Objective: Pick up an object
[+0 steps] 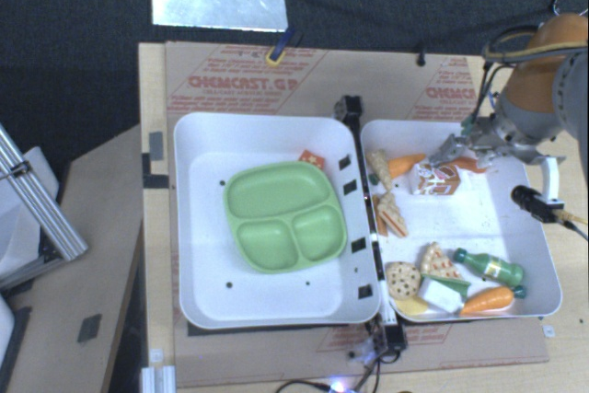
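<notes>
Arm (543,78) entering from the right, orange band uppermost, wrist angled down and leftward over the far part of the right bin (529,225). Gripper (448,154) low, just above a small white-and-orange carton (435,180); fingers (442,151) blurred, state cannot be told. Nothing seen gripped. Other items beside the carton: orange carrot (404,166), green bottle (488,268), cookie (401,278). Green divided plate (285,216) in left bin (198,189) on the desk (230,74).
</notes>
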You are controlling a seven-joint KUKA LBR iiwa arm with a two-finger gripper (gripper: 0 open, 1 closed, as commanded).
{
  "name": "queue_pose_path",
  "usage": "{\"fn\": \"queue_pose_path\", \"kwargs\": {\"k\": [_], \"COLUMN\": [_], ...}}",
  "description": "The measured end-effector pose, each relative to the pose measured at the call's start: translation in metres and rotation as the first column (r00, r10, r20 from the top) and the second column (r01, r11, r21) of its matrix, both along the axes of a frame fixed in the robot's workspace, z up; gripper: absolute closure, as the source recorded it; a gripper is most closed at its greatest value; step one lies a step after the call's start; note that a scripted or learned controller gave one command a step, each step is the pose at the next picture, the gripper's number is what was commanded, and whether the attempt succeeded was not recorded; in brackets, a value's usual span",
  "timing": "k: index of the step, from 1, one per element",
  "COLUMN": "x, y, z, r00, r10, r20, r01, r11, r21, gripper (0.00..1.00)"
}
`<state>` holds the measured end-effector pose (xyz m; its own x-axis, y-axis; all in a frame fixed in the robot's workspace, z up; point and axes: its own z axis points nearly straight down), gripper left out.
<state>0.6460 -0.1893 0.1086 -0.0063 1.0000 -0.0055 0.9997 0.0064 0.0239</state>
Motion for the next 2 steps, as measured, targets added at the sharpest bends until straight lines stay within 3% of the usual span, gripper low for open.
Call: {"fn": "queue_pose_path", "kwargs": {"k": [1, 2], "x": [0.001, 0.011], "y": [0.001, 0.007], "z": [0.011, 0.063], "r00": [1.000, 1.000], "r10": [0.001, 0.000], "r20": [0.002, -0.017], "r01": [-0.001, 0.000], "r11": [1.000, 1.000], "r21": [0.003, 0.003], "gripper": [1.00, 1.00]}}
